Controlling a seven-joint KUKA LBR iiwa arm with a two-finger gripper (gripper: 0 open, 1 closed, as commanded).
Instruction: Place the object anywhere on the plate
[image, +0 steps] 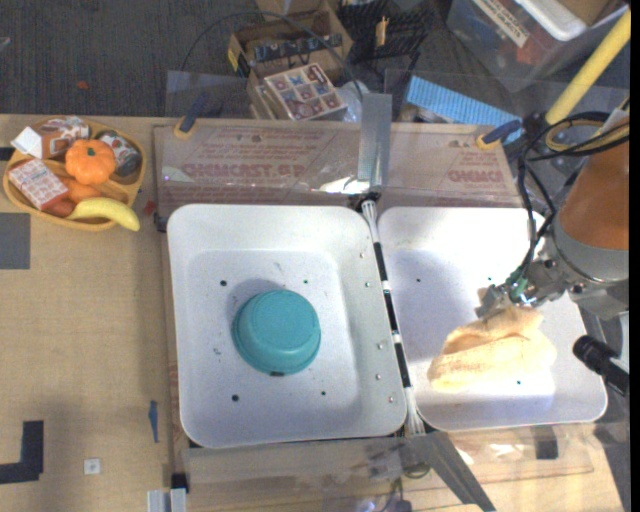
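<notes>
The bread, a pale, blurred loaf-like piece, lies in the lower part of the right bin, toward the lower right of the frame. The plate, teal and round, looking like an upturned dish, sits in the middle of the left bin, well apart from the bread, with the ridge between the two bins in the way.

The claw is at the bread's upper right end, touching or just over it. How far open it is cannot be told: the tip is small and dark against the blur of the bread, and nothing shows the bread clamped in it.

Judging from this, the main risk is a poor grip. The claw meets the bread near one end and not its middle, so the long piece could tilt, swing or slip out on the lift. A soft piece may also squash or tear. If it does come up, it has to clear the ridge between the bins; a drooping end could catch there and drop short. The plate's domed top could let the bread slide off once released.
</notes>
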